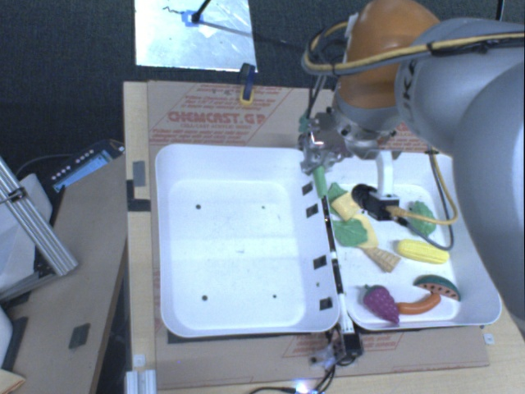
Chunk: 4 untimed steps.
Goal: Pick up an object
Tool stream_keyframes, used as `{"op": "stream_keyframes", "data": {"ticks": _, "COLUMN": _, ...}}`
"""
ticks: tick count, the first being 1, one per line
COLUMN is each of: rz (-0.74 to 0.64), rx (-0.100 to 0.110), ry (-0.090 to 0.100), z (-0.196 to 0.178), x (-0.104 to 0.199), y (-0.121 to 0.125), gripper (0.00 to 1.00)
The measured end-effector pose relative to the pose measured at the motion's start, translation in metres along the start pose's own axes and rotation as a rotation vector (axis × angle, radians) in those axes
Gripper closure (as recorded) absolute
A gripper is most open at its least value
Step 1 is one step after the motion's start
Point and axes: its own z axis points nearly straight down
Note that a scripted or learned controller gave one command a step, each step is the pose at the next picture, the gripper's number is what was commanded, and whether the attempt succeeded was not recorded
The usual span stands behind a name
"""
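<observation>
My gripper hangs over the far left corner of the right bin, close to the divider between the two bins. A slim green piece shows just beneath it; whether it is gripped is unclear. Toy foods lie in the right bin: a pale yellow wedge, a green leaf, a waffle cone, a yellow corn cob, a watermelon slice, purple grapes, an orange chili and a second green leaf.
The left bin is bare white plastic with small dark specks. My grey arm with its orange band looms over the back of the right bin. A cardboard sheet lies under both bins.
</observation>
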Motion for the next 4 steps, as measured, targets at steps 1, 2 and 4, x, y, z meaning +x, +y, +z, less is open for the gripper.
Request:
{"op": "stream_keyframes", "data": {"ticks": 1, "rz": -0.004, "rx": -0.001, "ry": 0.002, "z": 0.030, "x": 0.091, "y": -0.002, "gripper": 1.00}}
{"op": "stream_keyframes", "data": {"ticks": 2, "rz": -0.001, "rx": 0.001, "ry": 0.001, "z": 0.050, "x": 0.146, "y": -0.029, "gripper": 1.00}}
{"op": "stream_keyframes", "data": {"ticks": 4, "rz": 0.003, "rx": -0.011, "ry": 0.001, "z": -0.017, "x": 0.179, "y": 0.010, "gripper": 1.00}}
